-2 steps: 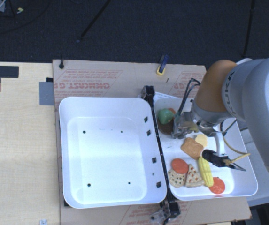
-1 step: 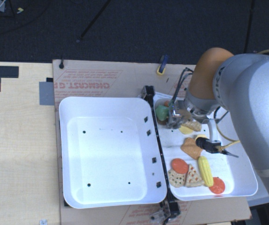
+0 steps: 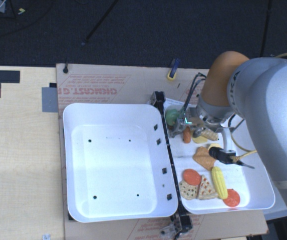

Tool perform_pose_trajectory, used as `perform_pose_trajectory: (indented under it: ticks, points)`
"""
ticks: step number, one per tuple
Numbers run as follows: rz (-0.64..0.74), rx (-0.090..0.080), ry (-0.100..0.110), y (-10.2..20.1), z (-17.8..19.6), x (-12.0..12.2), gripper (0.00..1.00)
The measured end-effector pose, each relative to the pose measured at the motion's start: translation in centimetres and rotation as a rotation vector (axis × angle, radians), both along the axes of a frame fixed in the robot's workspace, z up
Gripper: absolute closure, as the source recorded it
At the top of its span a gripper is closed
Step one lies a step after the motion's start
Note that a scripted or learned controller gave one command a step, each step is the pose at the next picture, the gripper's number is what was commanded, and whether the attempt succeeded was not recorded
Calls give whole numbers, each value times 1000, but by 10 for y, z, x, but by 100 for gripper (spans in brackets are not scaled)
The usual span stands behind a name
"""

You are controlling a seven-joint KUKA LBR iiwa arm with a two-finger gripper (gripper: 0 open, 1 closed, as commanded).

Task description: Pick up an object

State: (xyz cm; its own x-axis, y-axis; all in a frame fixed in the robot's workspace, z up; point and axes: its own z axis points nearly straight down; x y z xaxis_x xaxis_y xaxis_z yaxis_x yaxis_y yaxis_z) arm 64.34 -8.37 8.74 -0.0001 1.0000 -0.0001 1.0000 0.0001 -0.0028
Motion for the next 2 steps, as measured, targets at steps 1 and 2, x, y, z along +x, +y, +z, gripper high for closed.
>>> perform_pose_trajectory:
  ticks: [1,2]
  points:
    - [0,1,3,-1,10,0,100]
    - [4,2,-10,55,107,2,100]
